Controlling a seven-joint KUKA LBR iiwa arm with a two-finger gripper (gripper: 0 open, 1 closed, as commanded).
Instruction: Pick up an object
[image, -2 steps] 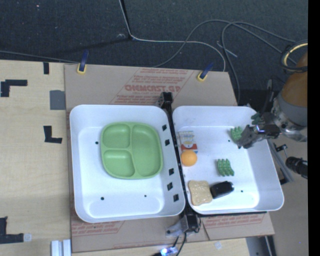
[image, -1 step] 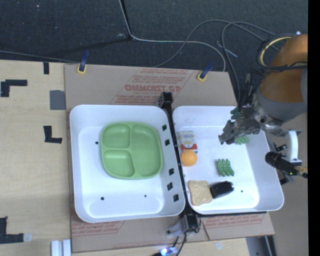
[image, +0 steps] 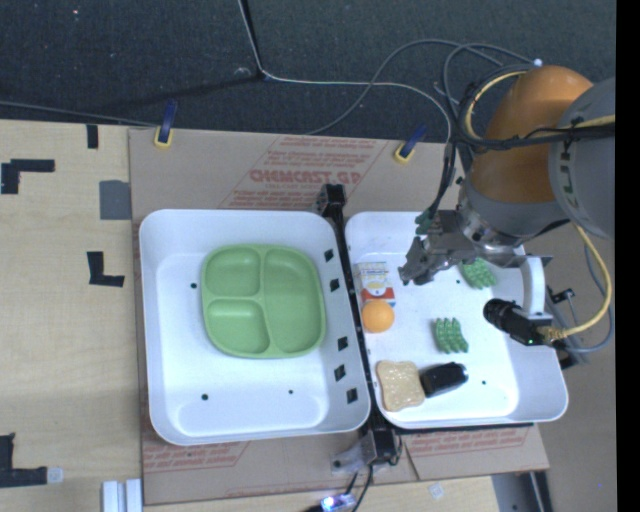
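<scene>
My gripper hangs over the upper middle of the right bin, its dark fingers pointing down and left with nothing visible between them. Left of it lies a small white and red packet, and just below that an orange ball. A green ridged piece sits below the gripper. Another green piece peeks out beside the wrist on the right. Near the bin's front edge a tan slice of bread rests next to a black block.
The left bin holds a green divided plate. A black divider with clips runs between the bins. The arm's orange and grey body looms over the right bin's far corner, with cables trailing behind it.
</scene>
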